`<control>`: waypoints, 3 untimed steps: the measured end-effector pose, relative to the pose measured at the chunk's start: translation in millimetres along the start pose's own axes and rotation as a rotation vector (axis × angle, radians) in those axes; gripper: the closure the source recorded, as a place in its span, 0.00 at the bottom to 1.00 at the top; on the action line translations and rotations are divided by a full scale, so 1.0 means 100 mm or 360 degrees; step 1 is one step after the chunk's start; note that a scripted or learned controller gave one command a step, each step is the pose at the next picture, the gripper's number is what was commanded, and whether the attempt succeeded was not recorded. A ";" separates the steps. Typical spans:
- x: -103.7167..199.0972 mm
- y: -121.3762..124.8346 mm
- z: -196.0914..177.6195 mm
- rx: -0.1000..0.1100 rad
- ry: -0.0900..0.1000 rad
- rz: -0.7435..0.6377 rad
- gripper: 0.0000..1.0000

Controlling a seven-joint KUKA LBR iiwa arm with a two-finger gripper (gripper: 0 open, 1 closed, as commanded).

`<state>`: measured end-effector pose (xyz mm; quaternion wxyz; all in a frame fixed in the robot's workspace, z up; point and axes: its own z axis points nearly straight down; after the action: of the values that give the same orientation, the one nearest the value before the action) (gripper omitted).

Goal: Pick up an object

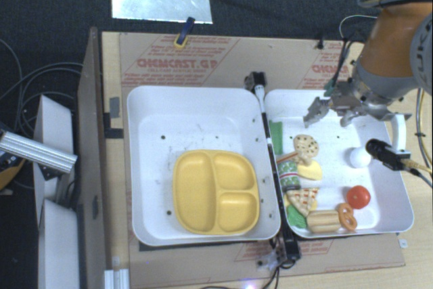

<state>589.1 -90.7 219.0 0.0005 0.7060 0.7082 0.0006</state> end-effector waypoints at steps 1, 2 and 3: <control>-0.03 0.00 0.60 0.0007 0.0000 0.0003 0.00; 0.01 0.12 1.38 0.0004 0.0000 -0.0001 0.00; -0.10 0.04 1.35 0.0004 -0.0001 0.0004 0.00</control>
<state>593.4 -100.4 84.2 -0.0003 0.7069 0.7073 -0.0005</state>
